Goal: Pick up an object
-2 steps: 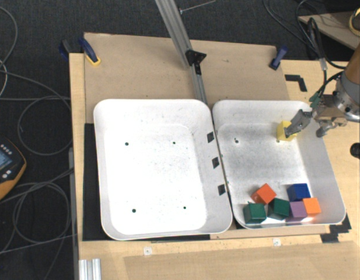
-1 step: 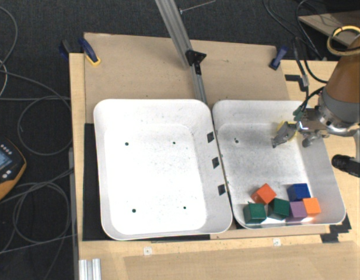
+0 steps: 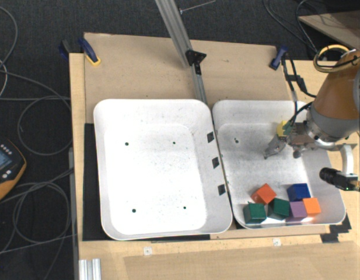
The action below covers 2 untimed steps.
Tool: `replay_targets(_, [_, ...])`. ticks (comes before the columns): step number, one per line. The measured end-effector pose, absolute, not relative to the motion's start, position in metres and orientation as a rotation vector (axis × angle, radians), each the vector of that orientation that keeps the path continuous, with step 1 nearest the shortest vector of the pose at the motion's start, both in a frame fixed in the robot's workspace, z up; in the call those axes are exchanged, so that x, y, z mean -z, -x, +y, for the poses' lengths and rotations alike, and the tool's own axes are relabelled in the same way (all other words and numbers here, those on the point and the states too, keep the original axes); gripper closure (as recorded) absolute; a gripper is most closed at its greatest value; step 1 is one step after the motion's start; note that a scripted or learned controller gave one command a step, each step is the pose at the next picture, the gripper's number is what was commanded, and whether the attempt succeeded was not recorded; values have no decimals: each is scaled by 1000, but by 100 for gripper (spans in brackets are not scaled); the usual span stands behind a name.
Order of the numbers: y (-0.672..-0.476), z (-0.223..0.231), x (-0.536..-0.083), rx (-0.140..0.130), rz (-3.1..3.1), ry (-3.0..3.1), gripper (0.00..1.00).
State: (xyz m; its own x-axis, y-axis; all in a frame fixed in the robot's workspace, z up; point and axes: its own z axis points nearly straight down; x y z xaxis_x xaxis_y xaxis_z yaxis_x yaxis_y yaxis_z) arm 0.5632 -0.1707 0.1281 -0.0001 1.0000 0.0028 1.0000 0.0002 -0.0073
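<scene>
Two shallow white bins are set side by side on the wooden bench point(image 3: 150, 57). The left bin point(image 3: 109, 156) is marked with fine specks and four dark dots. The right bin point(image 3: 244, 162) is entered by the grey arm point(image 3: 337, 104) from the right edge, its orange band seen above the wrist. The gripper point(image 3: 283, 150) is held low over the middle of the right bin, with its two fingers spread apart; one fingertip point(image 3: 269, 152) is pointed down toward the bin floor on the left and the other is seen just right of it. Nothing is seen between the fingers. A small yellow part point(image 3: 282, 129) is visible just above the gripper at the wrist; what it is cannot be told.

The blocks are gathered in the near right corner of the right bin, well apart from the gripper. An orange-red block point(image 3: 263, 193) is tilted at the upper left of the cluster. A dark green block point(image 3: 255, 213) is placed below it, and a second green block point(image 3: 279, 207) beside that. A blue block point(image 3: 298, 192) is set at the upper right, a purple block point(image 3: 298, 210) just below it, and an orange block point(image 3: 311, 206) at the right end. The blocks are packed close, several touching.

A metal rail point(image 3: 178, 34) is slanted across the far side of the bench, and two blue clamps point(image 3: 89, 50) are fixed at its far corners.
</scene>
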Motion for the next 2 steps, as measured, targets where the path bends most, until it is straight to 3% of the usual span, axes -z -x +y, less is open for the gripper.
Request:
replay_targets(1, [-566, -172, -143, 3, -2222, 2223, 100])
replay_targets(2, [-570, -172, -187, 5, -2227, 2224, 100])
